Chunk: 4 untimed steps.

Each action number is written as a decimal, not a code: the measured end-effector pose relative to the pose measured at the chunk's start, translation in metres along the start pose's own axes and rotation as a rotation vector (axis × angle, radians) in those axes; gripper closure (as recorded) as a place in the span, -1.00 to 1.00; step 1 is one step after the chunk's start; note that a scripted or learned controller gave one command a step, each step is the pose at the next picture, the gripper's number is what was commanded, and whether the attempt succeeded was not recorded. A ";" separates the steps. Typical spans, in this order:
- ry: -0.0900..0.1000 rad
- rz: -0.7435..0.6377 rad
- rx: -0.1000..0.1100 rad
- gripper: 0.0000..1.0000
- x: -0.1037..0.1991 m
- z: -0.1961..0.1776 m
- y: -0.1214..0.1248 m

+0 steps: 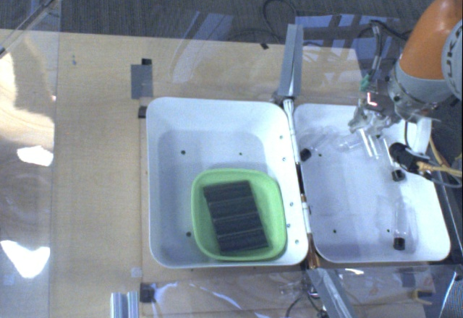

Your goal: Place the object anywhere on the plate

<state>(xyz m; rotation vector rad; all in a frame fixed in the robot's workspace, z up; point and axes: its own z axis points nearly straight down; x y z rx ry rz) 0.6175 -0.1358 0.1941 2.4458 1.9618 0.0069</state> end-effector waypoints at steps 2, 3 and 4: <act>0.003 -0.323 0.002 1.00 0.072 0.008 -0.107; 0.004 -0.555 0.003 1.00 0.147 0.008 -0.165; 0.004 -0.554 0.003 -1.00 0.147 0.008 -0.165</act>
